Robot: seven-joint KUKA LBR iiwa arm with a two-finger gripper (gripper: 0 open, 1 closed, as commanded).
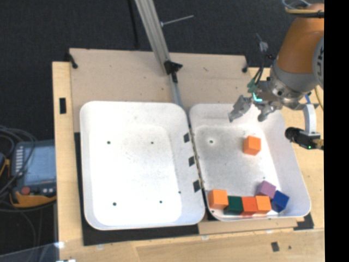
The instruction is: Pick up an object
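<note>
1. Looking down on the bench, I see the gripper (252, 111) over the far edge of the right bin (292, 162), its two fingers spread apart with nothing between them.
2. Nearest the jaws, I see a lone orange cube (251, 145) on the bin floor, below them in the view and apart from both fingertips.
3. Much farther from the jaws, along the bin's near wall, I see a cluster of blocks: an orange block (218, 197), a green block (235, 204), two more orange ones (250, 204) (263, 202), a purple block (267, 189) and a blue block (280, 200).
4. Off to the jaws' left in the view, I see the left bin (136, 162), well apart from them.
5. Behind the jaws, I see the arm (297, 53), orange above the grey wrist.
</note>
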